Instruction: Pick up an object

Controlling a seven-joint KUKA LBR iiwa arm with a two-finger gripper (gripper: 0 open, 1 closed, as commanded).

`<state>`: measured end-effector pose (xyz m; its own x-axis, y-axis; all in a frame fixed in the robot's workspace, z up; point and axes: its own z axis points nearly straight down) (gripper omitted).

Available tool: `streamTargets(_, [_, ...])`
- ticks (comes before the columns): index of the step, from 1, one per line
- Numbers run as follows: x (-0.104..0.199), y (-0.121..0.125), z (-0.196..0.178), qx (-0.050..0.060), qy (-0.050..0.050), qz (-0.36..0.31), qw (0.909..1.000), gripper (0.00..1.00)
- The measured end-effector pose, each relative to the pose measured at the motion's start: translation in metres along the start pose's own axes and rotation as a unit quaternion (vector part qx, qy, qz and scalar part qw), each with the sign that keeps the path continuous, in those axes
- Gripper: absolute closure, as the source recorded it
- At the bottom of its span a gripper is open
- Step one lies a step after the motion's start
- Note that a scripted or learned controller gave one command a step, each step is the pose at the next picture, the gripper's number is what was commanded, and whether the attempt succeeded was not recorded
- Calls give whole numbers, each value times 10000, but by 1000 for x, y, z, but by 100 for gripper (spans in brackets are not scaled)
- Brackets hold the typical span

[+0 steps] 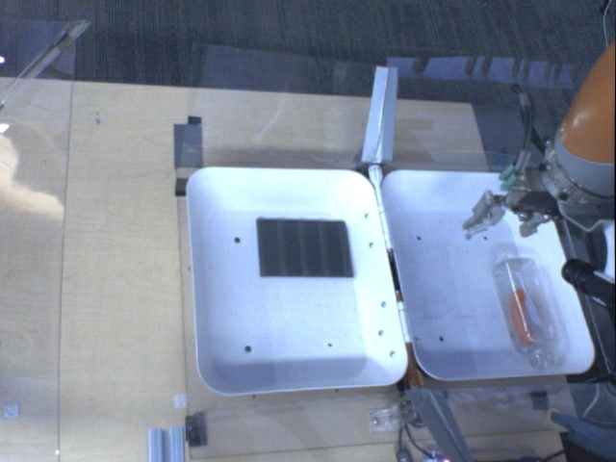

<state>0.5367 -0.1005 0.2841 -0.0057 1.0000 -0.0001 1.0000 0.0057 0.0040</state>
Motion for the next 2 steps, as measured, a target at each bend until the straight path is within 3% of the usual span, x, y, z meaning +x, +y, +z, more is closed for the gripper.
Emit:
streamTargets(1, [-42,-49,77,6,-2,321,9995,0])
streamTargets(2, [-99,-49,91,-12,-10,-23,10000,0])
